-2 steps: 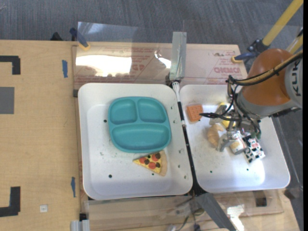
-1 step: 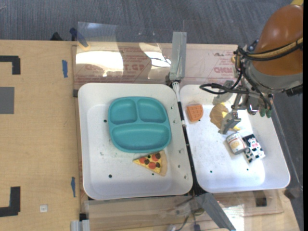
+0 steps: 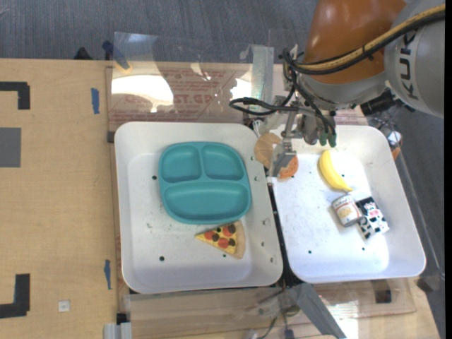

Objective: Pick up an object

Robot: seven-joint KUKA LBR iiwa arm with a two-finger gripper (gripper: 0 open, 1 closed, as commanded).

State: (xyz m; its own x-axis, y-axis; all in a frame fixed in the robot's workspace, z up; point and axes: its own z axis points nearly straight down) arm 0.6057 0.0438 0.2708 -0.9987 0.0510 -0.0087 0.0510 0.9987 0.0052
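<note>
1. Your arm comes in from the upper right. Its orange band sits over the back edge of the right bin.
2. The gripper hangs at about 10 o'clock in the right bin, close to the wall shared with the left bin.
3. Just under the gripper you see an orange-and-grey piece, with a tan round piece touching it at its 10 o'clock. You cannot tell whether the gripper grips either one.
4. The banana lies at 12 o'clock in the right bin, near the gripper at its 3 o'clock, not touching it.
5. A small jar lies near the bin's centre, with a black-and-white toy just beside it at 3 o'clock.
6. In the left bin, a teal divided plate sits centre. A pizza slice lies at the plate's 5 o'clock, touching its rim.
</note>
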